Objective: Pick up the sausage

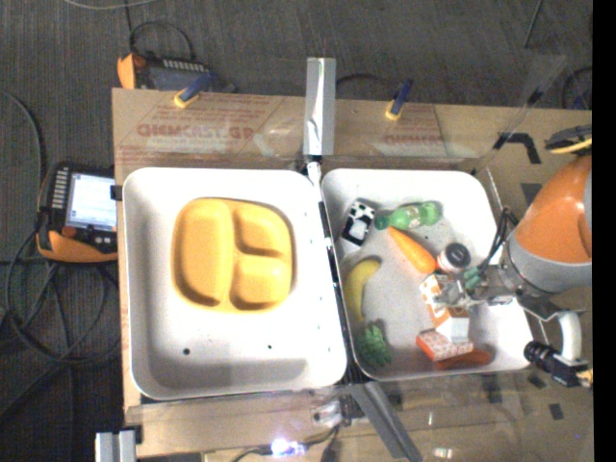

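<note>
Low, arm [549, 243] reaching leftward, wrist over right bin [481, 186], near carrot [414, 248].

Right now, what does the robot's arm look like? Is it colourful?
Partly! The arm is rounded and chunky, grey with a bright orange band above the wrist. At its tip sits a small gripper made of pale metal bits with greenish parts, and thin dark cables run along the wrist. A white and black fitting hangs below it.

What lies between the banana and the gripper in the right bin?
In the camera view, bare white bin floor lies between the banana and the gripper. The carrot sits just above that stretch.
</note>
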You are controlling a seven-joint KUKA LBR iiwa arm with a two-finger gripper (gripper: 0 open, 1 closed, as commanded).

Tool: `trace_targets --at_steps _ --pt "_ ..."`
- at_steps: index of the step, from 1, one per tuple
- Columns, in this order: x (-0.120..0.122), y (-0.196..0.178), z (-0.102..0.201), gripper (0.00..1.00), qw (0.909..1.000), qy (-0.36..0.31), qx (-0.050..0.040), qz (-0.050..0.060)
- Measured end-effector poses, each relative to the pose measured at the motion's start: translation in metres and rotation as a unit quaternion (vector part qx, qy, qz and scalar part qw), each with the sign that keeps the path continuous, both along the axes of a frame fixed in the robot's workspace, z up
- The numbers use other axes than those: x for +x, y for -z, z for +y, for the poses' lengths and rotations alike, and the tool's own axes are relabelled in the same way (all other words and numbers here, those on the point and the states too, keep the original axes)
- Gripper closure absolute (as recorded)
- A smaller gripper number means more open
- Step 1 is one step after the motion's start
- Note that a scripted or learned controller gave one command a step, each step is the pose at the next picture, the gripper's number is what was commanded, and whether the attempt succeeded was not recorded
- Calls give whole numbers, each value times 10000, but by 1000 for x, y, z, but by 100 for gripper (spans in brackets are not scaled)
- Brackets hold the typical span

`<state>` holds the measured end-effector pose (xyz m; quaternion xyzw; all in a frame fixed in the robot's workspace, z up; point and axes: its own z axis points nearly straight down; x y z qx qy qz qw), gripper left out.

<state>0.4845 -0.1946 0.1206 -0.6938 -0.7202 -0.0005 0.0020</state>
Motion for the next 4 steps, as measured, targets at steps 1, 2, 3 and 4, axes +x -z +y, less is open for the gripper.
trace_targets --at_steps 1,2,3,4 --pt "-1 -113 -23 100 9990 444 -39 1" --pt "9 -84 14 100 9981 -617 -22 0" --pt "10 -92 15 100 9980 -629 -16 5" --pt "19 -97 116 100 9954 -960 -12 -3"
